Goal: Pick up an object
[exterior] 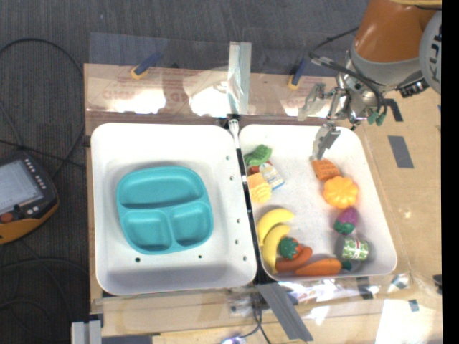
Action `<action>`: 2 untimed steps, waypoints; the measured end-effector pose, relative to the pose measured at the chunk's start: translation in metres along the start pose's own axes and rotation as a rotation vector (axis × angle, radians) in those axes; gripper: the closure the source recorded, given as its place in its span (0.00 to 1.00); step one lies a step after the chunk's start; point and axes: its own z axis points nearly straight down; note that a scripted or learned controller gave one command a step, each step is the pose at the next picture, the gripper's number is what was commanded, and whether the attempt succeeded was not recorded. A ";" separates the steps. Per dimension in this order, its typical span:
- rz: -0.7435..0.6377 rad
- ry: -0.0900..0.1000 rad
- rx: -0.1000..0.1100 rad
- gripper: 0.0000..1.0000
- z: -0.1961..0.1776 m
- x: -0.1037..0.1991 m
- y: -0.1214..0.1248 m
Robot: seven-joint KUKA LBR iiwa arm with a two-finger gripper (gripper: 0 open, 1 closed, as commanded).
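Green-labelled can (353, 251), writing unreadable

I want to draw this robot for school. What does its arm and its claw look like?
The arm is fat and round, with a big orange band and grey metal below it. A white part with dark lettering sits at its right side. Thin black cables loop off to the left. The gripper is small, made of silvery-grey metal bits, with thin grey fingers pointing down.

1. Arm (401, 27): broad orange band, rounded, above a grey wrist section.
2. Gripper (326, 140): metallic grey, thin fingers, cluttered bracket hardware above.
3. Thin dark cables (331, 52) loop beside the wrist.
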 end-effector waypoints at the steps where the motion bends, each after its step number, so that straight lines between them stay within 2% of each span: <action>1: 0.310 -0.002 0.000 0.00 0.182 0.015 -0.045; 2: 0.312 -0.013 0.002 0.00 0.183 0.118 -0.072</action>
